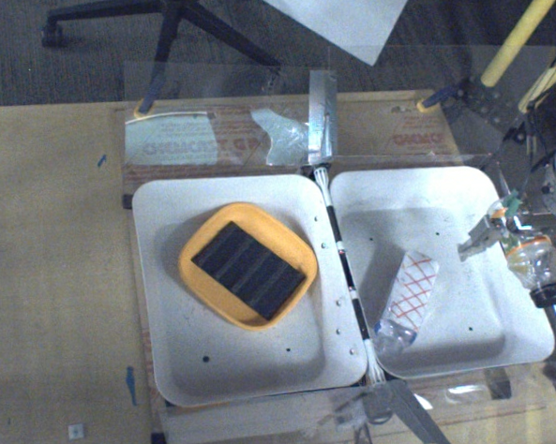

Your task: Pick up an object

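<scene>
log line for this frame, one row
gripper: over right bin, right edge | holding: nothing seen | clear bottle with red grid label: lying in right bin | yellow pad with dark panel: left bin

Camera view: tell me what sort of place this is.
Probably a robotics lab's grasping test bench. Two white bins, left bin and right bin, sit on a clamped wooden bench; a gripper reaches in, and an office chair base stands on carpet behind.

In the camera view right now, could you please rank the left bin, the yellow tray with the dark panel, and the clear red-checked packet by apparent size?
1. Left bin: largest.
2. Yellow tray: lies inside that bin.
3. Red-checked packet: smallest, lying in the right bin.
</scene>
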Robot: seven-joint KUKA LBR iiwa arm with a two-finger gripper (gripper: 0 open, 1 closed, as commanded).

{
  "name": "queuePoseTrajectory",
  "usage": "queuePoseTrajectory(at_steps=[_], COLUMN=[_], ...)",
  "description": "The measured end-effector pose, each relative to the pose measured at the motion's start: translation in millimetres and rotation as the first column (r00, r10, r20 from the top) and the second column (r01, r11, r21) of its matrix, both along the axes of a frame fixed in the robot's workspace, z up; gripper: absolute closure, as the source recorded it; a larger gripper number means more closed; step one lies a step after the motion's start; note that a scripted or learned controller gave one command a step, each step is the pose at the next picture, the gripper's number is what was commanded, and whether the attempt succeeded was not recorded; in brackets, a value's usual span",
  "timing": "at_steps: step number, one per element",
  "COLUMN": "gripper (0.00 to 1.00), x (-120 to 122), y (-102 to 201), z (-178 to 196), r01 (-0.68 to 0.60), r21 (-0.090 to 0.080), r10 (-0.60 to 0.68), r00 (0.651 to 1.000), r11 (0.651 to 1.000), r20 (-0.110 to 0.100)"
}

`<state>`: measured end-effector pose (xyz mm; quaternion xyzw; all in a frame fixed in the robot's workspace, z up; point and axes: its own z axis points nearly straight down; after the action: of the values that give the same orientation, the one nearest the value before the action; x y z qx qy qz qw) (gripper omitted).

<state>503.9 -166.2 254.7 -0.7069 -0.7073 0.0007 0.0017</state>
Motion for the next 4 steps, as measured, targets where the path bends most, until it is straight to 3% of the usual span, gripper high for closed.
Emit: queuePoseTrajectory(at_steps=[1,2,3,4], gripper=[0.0,0.0,0.0,0.0], x=[-5.2,74.9,91.1,149.4], y=[12.4,59.5,38.2,7.8], z=[-38.9,-155.5,-126.5,-167.8], r01=[-0.227,-0.349,-0.585,-0.49], r21=[0.001,-0.003,-0.006,-0.005], r10=[0.227,0.349,0.585,0.49], r00=[0.974,0.937,0.811,0.872], r11=[0.974,0.937,0.811,0.872], r20=[0.001,0.006,0.007,0.007])
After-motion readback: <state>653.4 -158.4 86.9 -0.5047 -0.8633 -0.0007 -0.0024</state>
